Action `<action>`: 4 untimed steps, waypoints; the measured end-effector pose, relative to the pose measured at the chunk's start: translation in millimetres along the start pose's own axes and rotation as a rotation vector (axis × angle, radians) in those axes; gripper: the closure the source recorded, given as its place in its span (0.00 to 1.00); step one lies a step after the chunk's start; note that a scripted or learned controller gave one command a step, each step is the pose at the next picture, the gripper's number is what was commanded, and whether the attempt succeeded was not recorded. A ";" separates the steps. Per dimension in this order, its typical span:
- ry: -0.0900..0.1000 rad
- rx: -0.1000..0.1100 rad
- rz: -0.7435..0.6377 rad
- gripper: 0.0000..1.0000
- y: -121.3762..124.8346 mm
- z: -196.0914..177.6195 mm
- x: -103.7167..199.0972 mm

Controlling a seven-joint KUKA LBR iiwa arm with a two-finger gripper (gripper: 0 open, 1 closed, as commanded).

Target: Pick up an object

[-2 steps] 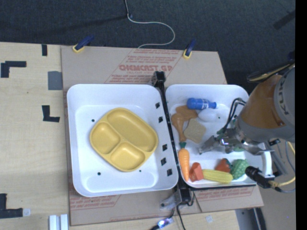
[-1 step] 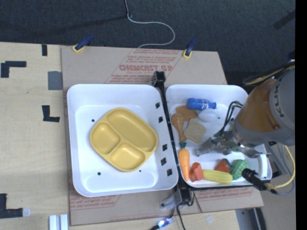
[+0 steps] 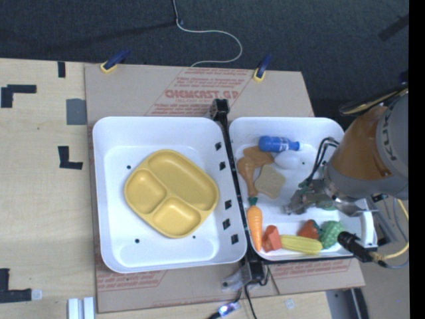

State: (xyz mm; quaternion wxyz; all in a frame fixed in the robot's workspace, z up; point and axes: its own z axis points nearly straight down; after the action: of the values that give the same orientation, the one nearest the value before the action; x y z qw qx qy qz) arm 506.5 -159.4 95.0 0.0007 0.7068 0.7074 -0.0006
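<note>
Low in the right bin [image 3: 319, 123], right of frame centre: gripper [image 3: 300, 203], fingers' state impossible to tell. Just left, touching nothing: tan block [image 3: 270, 181] on brown piece [image 3: 250, 164]. Above: blue bottle [image 3: 277, 143]. Along the bottom wall: carrot [image 3: 255, 226], corn [image 3: 300, 244], green toy [image 3: 330, 233]. In the left bin [image 3: 106, 138]: yellow tray [image 3: 171, 192].

Both white bins [image 3: 106, 178] look like smooth, semi-gloss plastic; the yellow divided tray [image 3: 171, 193] is matt plastic w/ a soft sheen. Bins rest on plain brown cardboard [image 3: 199, 92], printed in red, over a pale wood-grain bench [image 3: 33, 211]; dark backdrop [image 3: 99, 18] looks like rough cloth. Toy corn [image 3: 300, 244], carrot [image 3: 254, 223] and blue bottle [image 3: 277, 143]: smooth moulded plastic.
</note>
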 end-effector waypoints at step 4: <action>0.003 0.001 -0.006 1.00 13.6 -129.9 52.6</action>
State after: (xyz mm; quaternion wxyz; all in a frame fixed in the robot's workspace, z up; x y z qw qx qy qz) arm 520.0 -106.6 224.8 -0.0010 0.7048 0.7094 0.0001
